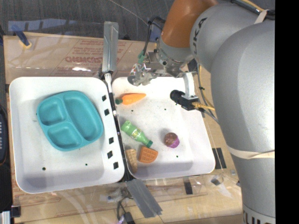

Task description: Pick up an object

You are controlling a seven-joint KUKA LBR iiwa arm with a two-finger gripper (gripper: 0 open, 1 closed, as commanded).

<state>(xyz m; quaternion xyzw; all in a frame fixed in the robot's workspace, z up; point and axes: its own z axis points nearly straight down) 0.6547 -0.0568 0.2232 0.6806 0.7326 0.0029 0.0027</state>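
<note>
The right bin [198, 160] holds an orange toy carrot [132, 98] at its far left, a green bottle [135, 133] lying at a slant, a purple and brown round piece [171, 139], an orange waffle-like piece [147, 155] and a tan piece [131, 157] near the front left corner. My gripper [139, 75] hangs over the bin's far left corner, just above and behind the carrot. Nothing shows between its fingers.
A teal divided plate [70, 119] lies in the left bin [28, 171]. A grey metal divider [110, 50] runs between the bins at the back. The arm's large grey body [243, 78] covers the bench's right side. A black cable fitting [182, 98] hangs over the right bin.
</note>
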